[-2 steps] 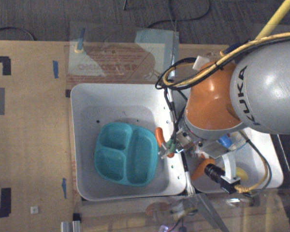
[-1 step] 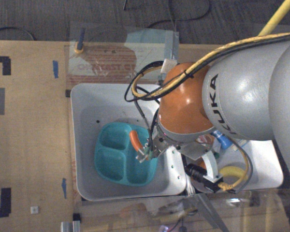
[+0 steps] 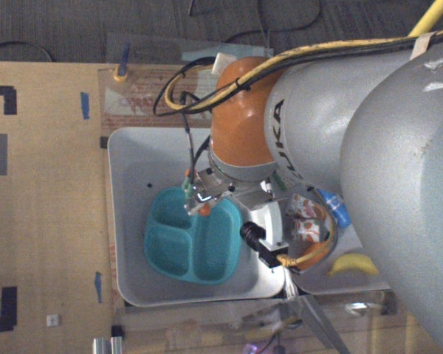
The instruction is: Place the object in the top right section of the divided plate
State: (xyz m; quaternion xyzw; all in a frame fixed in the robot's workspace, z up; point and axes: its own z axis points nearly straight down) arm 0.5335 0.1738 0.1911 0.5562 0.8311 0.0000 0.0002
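Observation:
A teal divided plate (image 3: 192, 243) lies in the left white bin (image 3: 129, 198). My gripper (image 3: 196, 201) hangs over the plate's upper right edge, pointing down. A small orange object (image 3: 204, 209) shows at the fingertips, right above the plate's rim. The wrist hides most of the fingers, so their state is unclear.
The grey arm with its orange band (image 3: 240, 116) covers the right side of the view. In the right bin lie a yellow banana (image 3: 353, 265), a blue item (image 3: 337, 206) and a red-and-white packet (image 3: 307, 220). Cables loop above the bins.

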